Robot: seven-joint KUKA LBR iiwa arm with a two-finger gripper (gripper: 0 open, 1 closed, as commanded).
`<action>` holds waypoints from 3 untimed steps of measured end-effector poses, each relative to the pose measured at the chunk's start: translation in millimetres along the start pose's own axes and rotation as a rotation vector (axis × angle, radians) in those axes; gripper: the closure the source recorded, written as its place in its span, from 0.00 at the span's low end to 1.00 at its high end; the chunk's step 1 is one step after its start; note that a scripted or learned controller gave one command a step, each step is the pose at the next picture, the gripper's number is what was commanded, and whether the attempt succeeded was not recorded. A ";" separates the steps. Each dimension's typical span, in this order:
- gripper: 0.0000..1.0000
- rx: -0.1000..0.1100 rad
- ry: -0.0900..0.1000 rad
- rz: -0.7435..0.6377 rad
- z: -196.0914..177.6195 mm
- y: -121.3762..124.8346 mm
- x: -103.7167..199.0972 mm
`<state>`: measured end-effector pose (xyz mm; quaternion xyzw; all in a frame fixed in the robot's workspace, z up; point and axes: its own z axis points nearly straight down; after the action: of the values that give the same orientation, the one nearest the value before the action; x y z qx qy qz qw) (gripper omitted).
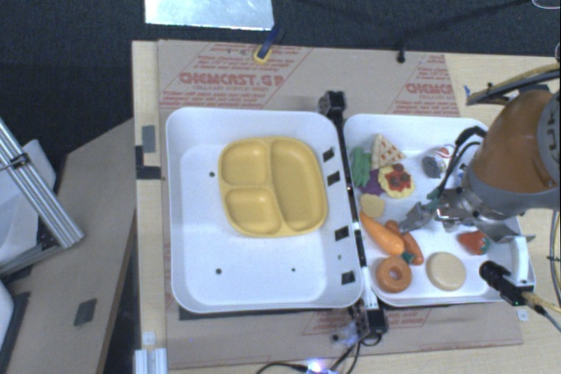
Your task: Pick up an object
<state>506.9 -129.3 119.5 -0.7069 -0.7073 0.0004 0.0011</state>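
The gripper (419, 217) is seen low over the right bin (523, 263), its fingers slightly parted with nothing between them. The toy carrot (383, 234) lies just beside and below-left of it, long axis slanting toward the donut (394, 274). Toys are crowded around, so room is judged tight.

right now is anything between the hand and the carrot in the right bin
Nothing visible is. The hand sits low in the right bin, just right of the carrot, with only bare bin floor between them. The donut lies below, out of the path.
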 end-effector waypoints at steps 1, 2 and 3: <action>0.00 -0.006 -0.003 0.002 36.0 1.3 -0.8; 1.00 -0.007 -0.003 0.001 24.4 1.6 -0.6; 1.00 -0.008 -0.002 -0.004 -18.8 5.5 -1.0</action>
<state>512.5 -130.4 138.3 -0.7056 -0.7086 -0.0015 -0.0023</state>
